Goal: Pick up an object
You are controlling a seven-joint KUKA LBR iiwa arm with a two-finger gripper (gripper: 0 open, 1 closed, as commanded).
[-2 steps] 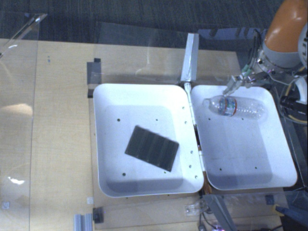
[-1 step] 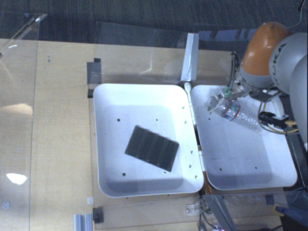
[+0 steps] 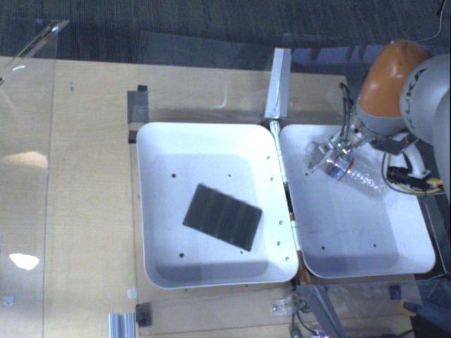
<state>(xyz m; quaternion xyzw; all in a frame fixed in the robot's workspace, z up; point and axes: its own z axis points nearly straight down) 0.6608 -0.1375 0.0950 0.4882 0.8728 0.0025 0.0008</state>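
A dark ribbed rectangular pad [image 3: 223, 217] is lying flat in the left bin [image 3: 158, 189], well to the left of and below the gripper [image 3: 332, 158]. The gripper is hovering over the right bin's [image 3: 366, 248] upper part; whether its jaws are spread or pressed together I cannot tell.

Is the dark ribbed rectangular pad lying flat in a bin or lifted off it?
Lying flat. The dark ribbed rectangular pad rests on the floor of the left white bin, turned at an angle, apart from the pincer over the right bin.
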